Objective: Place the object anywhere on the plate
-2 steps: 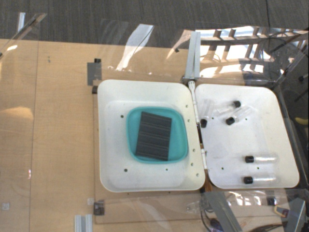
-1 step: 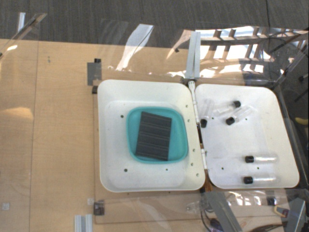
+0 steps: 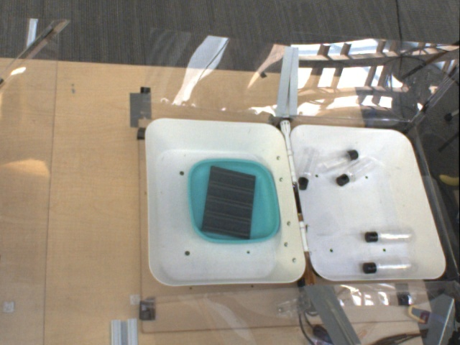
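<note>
A light wooden bench (image 3: 72, 192) seen from above carries two shallow white bins side by side. In the left bin (image 3: 165, 250) sits a teal plate (image 3: 195, 192) with rounded corners. A dark, ribbed rectangular block (image 3: 229, 202) lies flat on the plate, near its middle and slightly tilted, with teal showing all around it.

Whether the jaws are apart or together cannot be told here, so places cannot be given relative to them.

Judging by how the block lies, the placing step looks done. The next move likely calls for nothing more than leaving the plate undisturbed.

The right bin (image 3: 402, 192) holds several clear tubes with black caps (image 3: 343, 180). Their see-through bodies nearly vanish against the white, so their exact number and lie are hard to make out. Glare streaks cross the bench's far edge.
</note>
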Motion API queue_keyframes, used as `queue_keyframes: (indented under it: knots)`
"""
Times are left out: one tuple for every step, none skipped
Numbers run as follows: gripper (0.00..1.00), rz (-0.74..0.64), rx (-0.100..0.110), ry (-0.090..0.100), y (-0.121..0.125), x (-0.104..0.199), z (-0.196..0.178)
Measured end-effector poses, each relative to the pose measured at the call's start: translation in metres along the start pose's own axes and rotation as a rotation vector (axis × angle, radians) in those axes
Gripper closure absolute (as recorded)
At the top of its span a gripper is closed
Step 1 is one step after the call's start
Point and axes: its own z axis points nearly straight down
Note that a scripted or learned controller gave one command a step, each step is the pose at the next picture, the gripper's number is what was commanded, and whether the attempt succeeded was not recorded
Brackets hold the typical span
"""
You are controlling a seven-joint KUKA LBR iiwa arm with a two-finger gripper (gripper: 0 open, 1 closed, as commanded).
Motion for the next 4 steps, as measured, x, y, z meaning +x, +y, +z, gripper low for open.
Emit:
queue_keyframes:
  knots:
    - [0.0,0.0,0.0,0.0,0.0,0.0,0.0]
    - [0.0,0.0,0.0,0.0,0.0,0.0,0.0]
    - [0.0,0.0,0.0,0.0,0.0,0.0,0.0]
    - [0.0,0.0,0.0,0.0,0.0,-0.0001,0.0]
